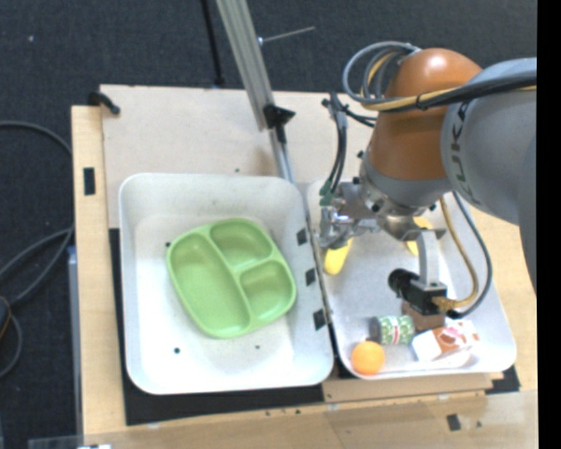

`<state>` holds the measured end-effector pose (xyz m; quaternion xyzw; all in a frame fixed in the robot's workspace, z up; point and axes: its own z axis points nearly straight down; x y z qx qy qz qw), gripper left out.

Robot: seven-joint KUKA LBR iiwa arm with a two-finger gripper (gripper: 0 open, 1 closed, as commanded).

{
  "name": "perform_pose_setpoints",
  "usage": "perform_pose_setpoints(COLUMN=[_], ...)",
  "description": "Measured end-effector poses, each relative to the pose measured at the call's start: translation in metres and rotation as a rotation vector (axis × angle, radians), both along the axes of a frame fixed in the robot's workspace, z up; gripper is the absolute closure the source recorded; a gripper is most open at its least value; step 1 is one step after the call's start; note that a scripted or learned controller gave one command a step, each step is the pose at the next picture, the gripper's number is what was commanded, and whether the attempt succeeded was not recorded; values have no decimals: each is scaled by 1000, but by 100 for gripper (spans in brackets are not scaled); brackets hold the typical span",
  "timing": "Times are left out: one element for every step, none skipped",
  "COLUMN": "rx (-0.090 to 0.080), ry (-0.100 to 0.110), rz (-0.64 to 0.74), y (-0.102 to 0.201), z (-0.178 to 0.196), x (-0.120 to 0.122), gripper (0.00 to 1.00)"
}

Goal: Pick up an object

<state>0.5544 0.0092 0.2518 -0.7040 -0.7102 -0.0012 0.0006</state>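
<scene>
Banana (336,258) lies in the right bin (491,349), against its left wall, long axis running up-right to down-left; the gripper (336,224) hangs right above its upper end, finger spread impossible to tell. Left of that wall, the left bin (140,363) carries a green divided plate (231,277). Near the right bin's front rim sit a carton (446,341), a small green can (394,327) and an orange ball (368,356), with bare floor between them and the banana.

You have 2 bins side by side on the bench (196,129). In the left bin (145,344) lies a 3-compartment tray (230,276). In the right bin (491,344), a banana (336,257) lies near the left wall; a can (394,328), a ball (368,356) and a carton (445,340) sit along the front edge.
</scene>
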Motion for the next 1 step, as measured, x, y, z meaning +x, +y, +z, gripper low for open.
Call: perform_pose_setpoints(rx=[-1], ry=[2], rz=[-1], y=[53], z=[-17], x=[-12], gripper=[100])
